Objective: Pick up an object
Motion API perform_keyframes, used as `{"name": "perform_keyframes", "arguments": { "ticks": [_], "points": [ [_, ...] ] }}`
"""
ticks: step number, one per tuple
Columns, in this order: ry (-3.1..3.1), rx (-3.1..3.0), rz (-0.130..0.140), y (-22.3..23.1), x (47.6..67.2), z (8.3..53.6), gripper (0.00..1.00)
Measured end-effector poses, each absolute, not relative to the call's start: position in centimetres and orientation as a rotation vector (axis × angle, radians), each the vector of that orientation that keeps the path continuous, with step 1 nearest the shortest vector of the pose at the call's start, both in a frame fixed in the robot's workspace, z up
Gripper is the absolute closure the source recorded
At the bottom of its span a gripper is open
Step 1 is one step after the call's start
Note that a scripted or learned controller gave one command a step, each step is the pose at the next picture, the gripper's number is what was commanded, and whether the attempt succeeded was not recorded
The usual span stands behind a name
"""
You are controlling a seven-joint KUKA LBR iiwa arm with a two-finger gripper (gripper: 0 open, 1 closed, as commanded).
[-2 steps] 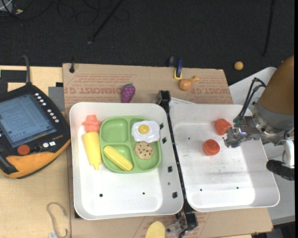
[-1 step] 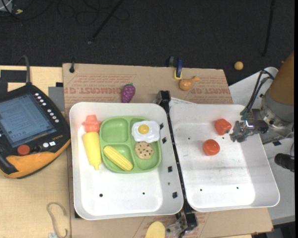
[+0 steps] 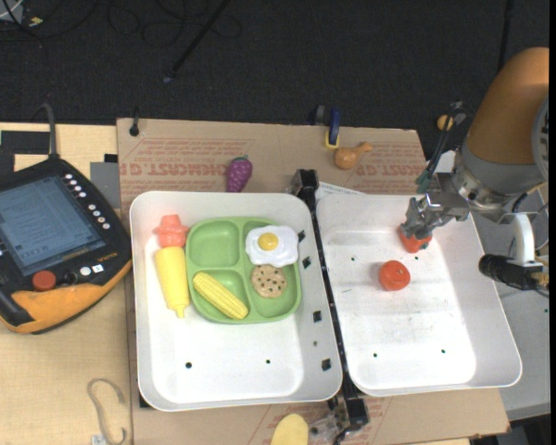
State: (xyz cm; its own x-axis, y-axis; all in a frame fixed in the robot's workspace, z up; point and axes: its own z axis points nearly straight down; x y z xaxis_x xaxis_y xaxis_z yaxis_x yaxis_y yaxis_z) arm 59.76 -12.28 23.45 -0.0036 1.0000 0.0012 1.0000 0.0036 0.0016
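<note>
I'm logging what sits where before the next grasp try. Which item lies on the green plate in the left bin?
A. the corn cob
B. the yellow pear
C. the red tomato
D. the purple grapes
A: the corn cob lies in a compartment of the green plate, beside the cookie and below the fried egg.

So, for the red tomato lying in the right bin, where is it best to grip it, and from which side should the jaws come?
Probably from straight above, closing across its widest middle. The tomato looks round, so no side offers a better hold, and it lies alone on the flat floor of the right bin, away from the walls, leaving room on both sides.
</note>
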Motion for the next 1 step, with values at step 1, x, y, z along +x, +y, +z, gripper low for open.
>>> {"name": "perform_keyframes", "arguments": {
  "ticks": [1],
  "points": [
    [2.225,2.218,0.004,-8.42,63.58,23.6,1.0]
  ]
}}
